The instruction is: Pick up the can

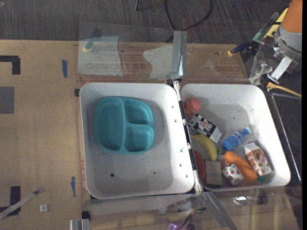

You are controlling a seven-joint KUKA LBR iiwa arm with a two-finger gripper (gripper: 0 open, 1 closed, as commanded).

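Nearest item, front row of the right bin: a small red-and-white container, taken to be the can, though its outline is too blurred to be sure. It lies against the near wall, touching the carrot on its right and just beside a brown square pad on its left.

Right bin, other contents:
- Juice carton, white and orange, at the near right corner, beside the carrot.
- Blue bottle, lying on its side, mid-bin, just behind the carrot's thick end.
- Banana, along the left wall, with a red object of unclear kind in front of it.
- Black-and-white patterned carton, tilted, just behind the banana.
- Reddish round fruit, at the far left corner.

Left bin: one teal divided plate, lying flat in the far half, well apart from the can.

Bench: tan board with blue tape marks and black squares at the left edge.

Gripper: outside the bins, beyond the far right corner of the right bin, well apart from the can, below the orange band. Whether it is set wide or narrow cannot be told; nothing is seen held in it.
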